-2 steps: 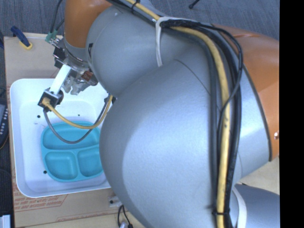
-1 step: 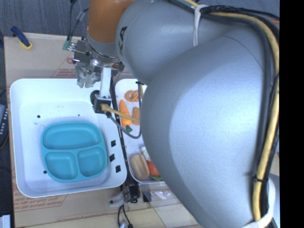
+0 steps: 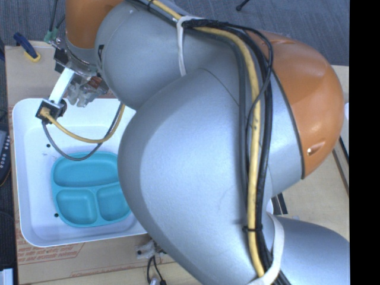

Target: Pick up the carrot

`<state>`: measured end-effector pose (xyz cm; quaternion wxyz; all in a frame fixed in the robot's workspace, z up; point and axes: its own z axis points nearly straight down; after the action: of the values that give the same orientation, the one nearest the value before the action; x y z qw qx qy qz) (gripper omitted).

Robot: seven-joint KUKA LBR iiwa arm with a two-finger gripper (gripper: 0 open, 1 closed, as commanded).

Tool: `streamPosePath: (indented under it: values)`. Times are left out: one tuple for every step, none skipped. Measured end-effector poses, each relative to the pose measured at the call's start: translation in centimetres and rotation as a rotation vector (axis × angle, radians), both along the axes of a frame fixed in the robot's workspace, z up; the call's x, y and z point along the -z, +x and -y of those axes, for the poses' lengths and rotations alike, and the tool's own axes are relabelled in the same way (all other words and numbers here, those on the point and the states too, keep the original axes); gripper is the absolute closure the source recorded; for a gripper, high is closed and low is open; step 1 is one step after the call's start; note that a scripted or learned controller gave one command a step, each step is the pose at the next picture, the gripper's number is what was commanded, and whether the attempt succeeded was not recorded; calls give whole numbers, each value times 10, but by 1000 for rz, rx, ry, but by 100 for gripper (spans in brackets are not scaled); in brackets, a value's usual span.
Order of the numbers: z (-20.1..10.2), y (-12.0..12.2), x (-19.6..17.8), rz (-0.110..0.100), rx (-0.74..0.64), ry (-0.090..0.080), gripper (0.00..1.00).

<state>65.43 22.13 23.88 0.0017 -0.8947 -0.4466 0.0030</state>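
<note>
1. The carrot: its spot can't be told from this shot. The arm [image 3: 196, 159] covers most of the bench, so it's probably somewhere under that bulk. Which way it points and how its long axis runs can't be told either.
2. The gripper [image 3: 80, 91] hangs over the far edge of the left bin [image 3: 27, 159], up in the top-left of the view. There's a small reddish-brown blur right at it, too fuzzy to name. Whether the gripper is apart, together or clamped on anything can't be told, so nobody should count this as a grab.
3. A yellow cable [image 3: 89, 138] droops in a loop from the wrist down over the bin floor. That looks like plain slack so the wrist can turn freely.
4. A blue tray [image 3: 83, 174] with three compartments lies flat in the near part of that bin, just under the cable loop, and all three show bare blue.
5. The arm reaches across from the right, and from this camera it blocks everything to the right of the tray. Best guess: the pick isn't confirmed yet.
</note>
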Motion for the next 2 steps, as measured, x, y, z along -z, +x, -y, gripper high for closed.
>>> streamPosePath:
  values:
    - [61, -22, -4, 0, 167, -2, 100]
    - [87, -35, -112, 14, 329, 1, 100]
